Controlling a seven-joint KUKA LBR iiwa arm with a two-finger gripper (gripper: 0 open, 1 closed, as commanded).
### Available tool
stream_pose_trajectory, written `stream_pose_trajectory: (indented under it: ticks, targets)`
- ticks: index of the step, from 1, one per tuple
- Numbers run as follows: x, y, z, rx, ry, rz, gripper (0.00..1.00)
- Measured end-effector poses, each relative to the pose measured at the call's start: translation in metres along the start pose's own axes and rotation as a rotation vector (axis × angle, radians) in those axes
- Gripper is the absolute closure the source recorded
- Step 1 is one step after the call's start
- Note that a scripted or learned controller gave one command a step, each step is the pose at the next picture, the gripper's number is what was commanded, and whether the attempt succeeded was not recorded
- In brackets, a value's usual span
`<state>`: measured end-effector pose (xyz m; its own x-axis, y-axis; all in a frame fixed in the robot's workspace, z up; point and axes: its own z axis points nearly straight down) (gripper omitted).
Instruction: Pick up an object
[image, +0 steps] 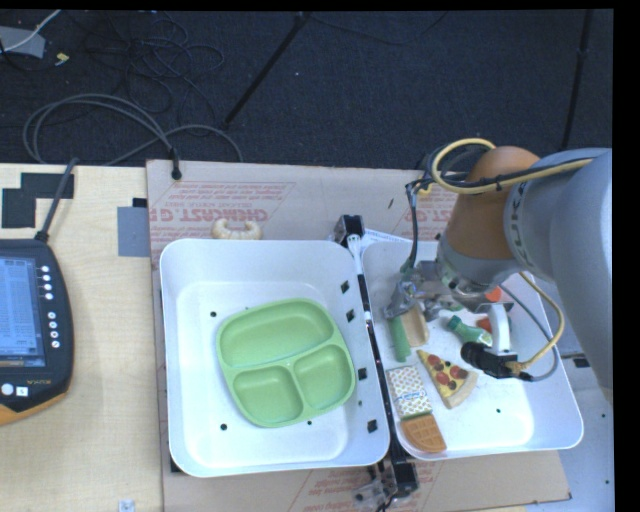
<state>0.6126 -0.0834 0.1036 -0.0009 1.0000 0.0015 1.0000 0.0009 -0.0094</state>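
One waffle (427, 433), one pizza slice (447, 377), one green tray (288, 361).

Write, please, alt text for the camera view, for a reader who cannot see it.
A grey robot arm reaches from the right into the right white bin, its end effector low among toy food: a pizza slice, a checkered cracker, a green stick. The left bin holds a green divided plate.

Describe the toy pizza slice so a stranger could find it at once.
Start at the right-hand white bin, the one the grey arm reaches into. Near its middle, just right of a checkered waffle-like piece, lies the pizza slice. It is the one tan wedge dotted with red rounds, its point aimed up-left.
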Motion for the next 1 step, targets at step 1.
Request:
stream_pose_trajectory:
  ticks: [1]
  targets:
    - [0.0627, 0.0334, -0.0864, -0.011, 0.0, -0.009, 1.0]
